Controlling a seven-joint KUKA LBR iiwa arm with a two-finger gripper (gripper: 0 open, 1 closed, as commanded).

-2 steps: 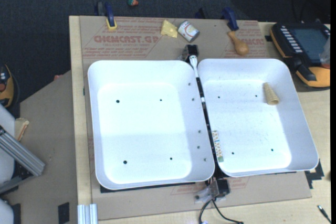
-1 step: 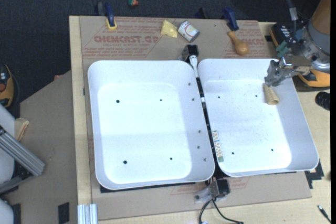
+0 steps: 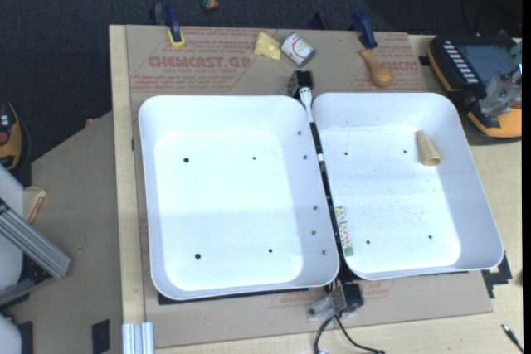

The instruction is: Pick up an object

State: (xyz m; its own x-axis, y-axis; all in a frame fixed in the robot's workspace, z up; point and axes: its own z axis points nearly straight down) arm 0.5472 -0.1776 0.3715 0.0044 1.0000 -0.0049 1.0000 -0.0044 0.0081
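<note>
there's one thing lying in the right bin (image 3: 465, 178), a small tan cone (image 3: 427, 147), ribbed like a wafer or a bit of rolled card, resting on its side on the bin floor. it sits in the far part of that bin, well toward the right wall but not touching it, and well apart from the strip where the bin meets the left bin (image 3: 158, 178).

from here it looks light and fairly stiff, though i'd guess thin-walled, so a hard squeeze could crush or crack it. the taper is the awkward part: pressed along its length it would likely squirt out, and lying on its side it can roll. i'd take it across the body, near the thicker middle, with the two pads closing on the opposite long sides.

beyond the right bin, on the desk (image 3: 249, 62), lie a brown wooden piece (image 3: 377, 70), a yellow wedge (image 3: 267, 46) and a small white and grey block (image 3: 298, 49), none of them inside a bin.

i cannot tell how the fingers stand.
</note>
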